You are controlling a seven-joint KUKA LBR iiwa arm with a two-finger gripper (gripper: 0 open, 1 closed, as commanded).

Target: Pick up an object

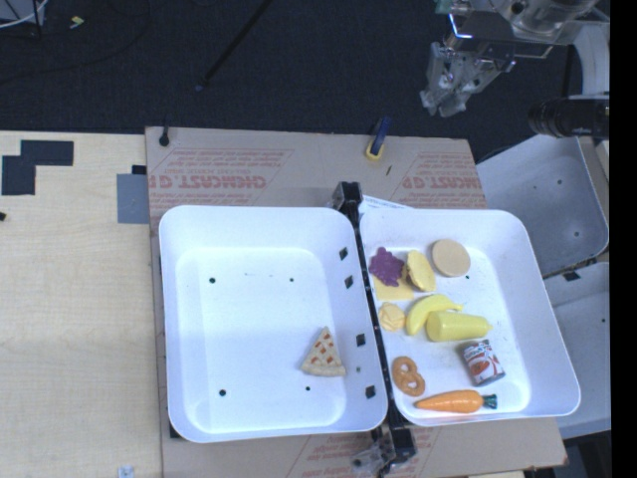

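The right bin holds several toy foods: a purple grape bunch, a tan round cookie, a yellow banana, a yellow pepper-like piece, a red can, a pretzel and an orange carrot. In the left bin lies a waffle-patterned pie slice. My gripper hangs high above the bench, beyond the far edge of the right bin, with nothing seen between its fingers.
A central divider with black clips joins the two bins. A blue and yellow clamp sits on the cardboard behind the bins. A grey metal plate lies to the right of the bins.
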